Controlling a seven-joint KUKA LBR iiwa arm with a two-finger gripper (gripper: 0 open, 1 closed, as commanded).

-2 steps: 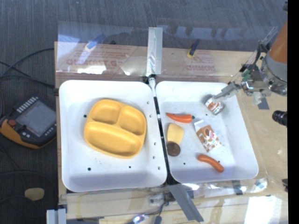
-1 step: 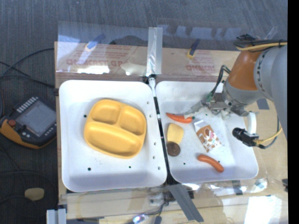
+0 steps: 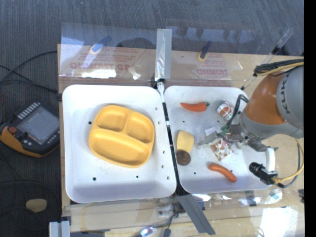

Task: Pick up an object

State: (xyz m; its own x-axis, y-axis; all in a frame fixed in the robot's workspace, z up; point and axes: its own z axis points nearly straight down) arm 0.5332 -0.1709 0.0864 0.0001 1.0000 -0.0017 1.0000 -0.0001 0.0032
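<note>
The end effector is low in the right bin, over a small red-and-white packet; whether it is apart or together I cannot tell. Around it lie a chilli, a small can, a yellow wedge, a brown disc and a sausage. A yellow divided tray sits in the left bin.

Hidden and unclear parts

The arm runs off the right edge, so its base is out of view. The pincer sits low over a small patterned packet in the right bin; its tips are too blurred to read, and part of the packet lies under them.
</note>
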